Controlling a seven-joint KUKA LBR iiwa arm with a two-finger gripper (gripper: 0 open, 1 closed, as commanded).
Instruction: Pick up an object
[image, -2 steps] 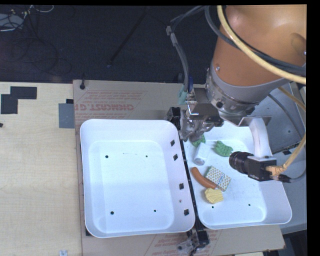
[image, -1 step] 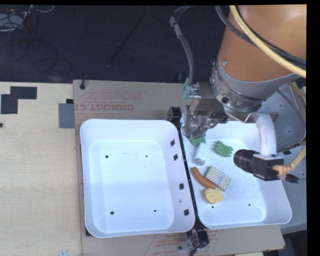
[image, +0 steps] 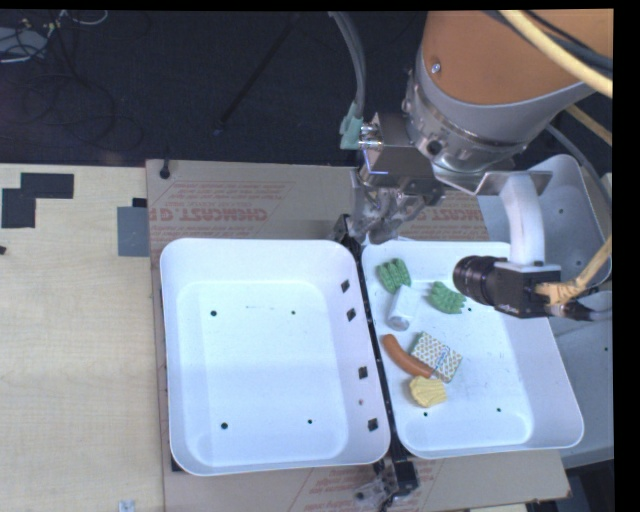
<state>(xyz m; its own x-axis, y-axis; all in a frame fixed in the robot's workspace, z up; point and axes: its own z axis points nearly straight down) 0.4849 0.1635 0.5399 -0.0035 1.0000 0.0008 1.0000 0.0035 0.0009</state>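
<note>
The right bin (image: 540, 400) holds several small objects: a green ridged piece (image: 393, 274), a second green piece (image: 446, 297), a small white cylinder (image: 400, 309), an orange sausage-like stick (image: 406, 357), a patterned white block (image: 437, 356) and a yellow piece (image: 428, 392). My gripper (image: 379, 222) hangs above the far end of the divide between the two bins, just beyond the green ridged piece. Nothing shows between its fingers.
The left bin (image: 185, 400) lies beside the right one on brown cardboard (image: 240, 205). A black cylindrical part on a white bracket (image: 492, 283) juts over the right bin's far right side. The large arm body (image: 480, 80) looms above the bins' far edge.
</note>
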